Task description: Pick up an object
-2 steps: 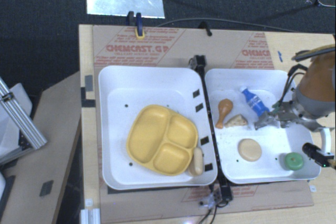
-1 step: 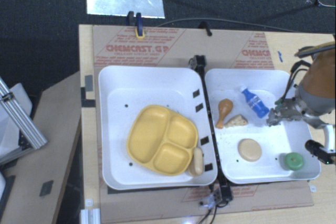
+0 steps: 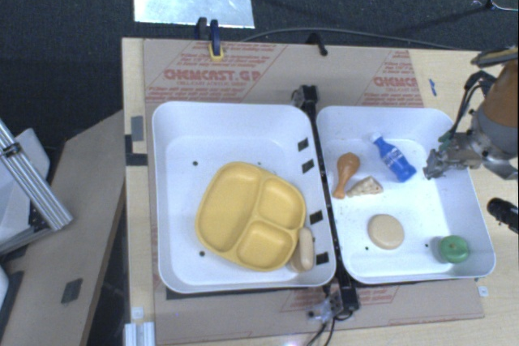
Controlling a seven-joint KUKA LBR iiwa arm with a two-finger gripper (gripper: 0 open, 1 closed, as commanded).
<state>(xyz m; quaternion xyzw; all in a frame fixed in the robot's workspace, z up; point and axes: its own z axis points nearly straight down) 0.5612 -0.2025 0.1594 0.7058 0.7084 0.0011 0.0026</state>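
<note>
So far nothing is picked up. The gripper hangs over the right bin's right side; whether it is open or closed I cannot tell. Nearest, the blue bottle lies on the floor, ungrasped; 1 lift remains.

One fixed camera looks down slantwise from above on both bins.
</note>
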